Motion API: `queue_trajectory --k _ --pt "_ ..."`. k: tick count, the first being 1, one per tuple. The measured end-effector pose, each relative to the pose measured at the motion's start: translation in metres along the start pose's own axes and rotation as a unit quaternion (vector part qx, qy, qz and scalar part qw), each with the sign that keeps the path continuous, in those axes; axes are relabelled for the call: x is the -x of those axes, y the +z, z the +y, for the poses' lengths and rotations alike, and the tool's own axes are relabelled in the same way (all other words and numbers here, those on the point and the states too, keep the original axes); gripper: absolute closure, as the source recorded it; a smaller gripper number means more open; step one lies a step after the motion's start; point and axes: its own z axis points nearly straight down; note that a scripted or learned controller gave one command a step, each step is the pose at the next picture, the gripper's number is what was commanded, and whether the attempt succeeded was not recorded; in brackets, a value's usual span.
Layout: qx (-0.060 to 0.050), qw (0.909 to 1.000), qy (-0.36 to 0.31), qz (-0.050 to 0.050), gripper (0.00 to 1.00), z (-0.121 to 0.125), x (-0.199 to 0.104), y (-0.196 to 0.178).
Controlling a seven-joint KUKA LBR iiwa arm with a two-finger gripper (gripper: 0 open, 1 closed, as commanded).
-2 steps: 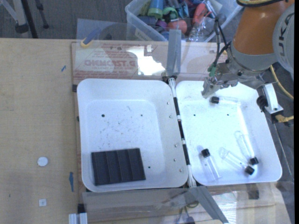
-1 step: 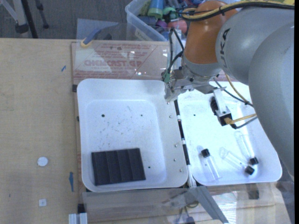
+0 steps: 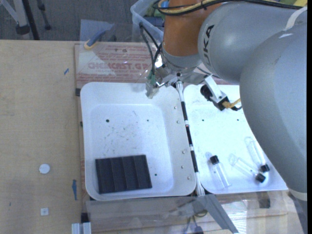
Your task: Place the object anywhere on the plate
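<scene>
The grey arm (image 3: 253,48) reaches in from the right and covers much of the far side, because it has to cross the right bin (image 3: 219,130) to work over the left bin (image 3: 87,130). Both bins sit side by side on the worktop (image 3: 34,106). A black ribbed plate (image 3: 123,173) lies flat in the near corner of the left bin, bare on top, so the goal looks unmet. The likely objects are in the right bin, well apart from the plate: a clear tube (image 3: 219,173) with a black cap, and two other tubes (image 3: 253,152) just beside it, all lying on their sides. The hand (image 3: 152,87) hangs at the far rim of the left bin, away from both plate and tubes. I cannot tell whether it is spread, closed, or pinching anything.
</scene>
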Motion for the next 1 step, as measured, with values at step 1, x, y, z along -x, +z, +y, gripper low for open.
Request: queue_trajectory --k 1 --pt "0.001 0.9755 -0.220 0.000 1.00 0.0208 -0.0327 -0.0260"
